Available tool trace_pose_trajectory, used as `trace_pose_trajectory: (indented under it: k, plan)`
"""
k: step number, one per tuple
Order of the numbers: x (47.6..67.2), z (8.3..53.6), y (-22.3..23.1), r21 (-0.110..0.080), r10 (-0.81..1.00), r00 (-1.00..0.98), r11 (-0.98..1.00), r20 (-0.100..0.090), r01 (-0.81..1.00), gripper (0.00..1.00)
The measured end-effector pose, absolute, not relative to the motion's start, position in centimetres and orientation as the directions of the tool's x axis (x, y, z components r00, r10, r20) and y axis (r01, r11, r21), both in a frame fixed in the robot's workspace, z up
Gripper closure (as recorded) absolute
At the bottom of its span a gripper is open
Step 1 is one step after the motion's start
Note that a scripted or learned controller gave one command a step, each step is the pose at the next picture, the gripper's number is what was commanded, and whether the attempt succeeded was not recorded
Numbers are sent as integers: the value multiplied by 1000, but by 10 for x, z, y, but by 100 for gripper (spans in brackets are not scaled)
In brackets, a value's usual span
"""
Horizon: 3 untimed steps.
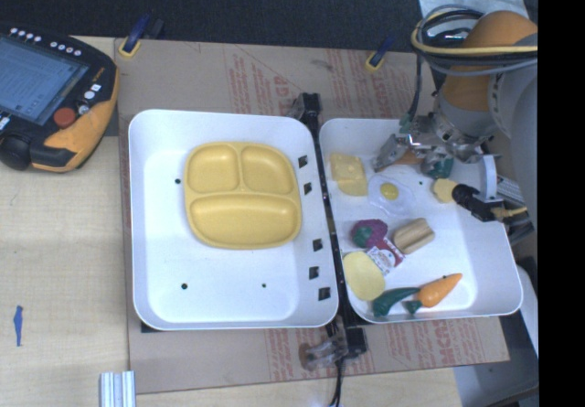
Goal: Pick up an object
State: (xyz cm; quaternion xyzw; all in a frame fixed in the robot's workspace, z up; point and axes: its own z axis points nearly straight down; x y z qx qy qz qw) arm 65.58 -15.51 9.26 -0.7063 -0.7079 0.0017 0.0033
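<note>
Scanning from the left, we see a yellow divided plate point(243, 194) in the left bin point(155, 286); the right bin point(494, 291) holds a cheese block point(348, 173), fried egg point(389, 191), bread roll point(412, 235) and carrot point(438, 289). Our gripper point(413, 149) hangs over that bin's far edge; we cannot tell its state

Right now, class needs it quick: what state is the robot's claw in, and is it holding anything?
Claw: low over the far end of the right bin; open or shut cannot be told, and no object is seen in its grip.
</note>
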Motion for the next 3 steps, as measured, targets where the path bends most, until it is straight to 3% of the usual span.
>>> trace_pose_trajectory:
  k: [1,2,3]
  plan:
    - [657,127,-194,-17,999,-9,9,32,1000,0]
    - [657,91,-167,-5,1000,-8,8,3,1000,0]
    - [656,92,-162,-5,1000,-5,5,1,1000,0]
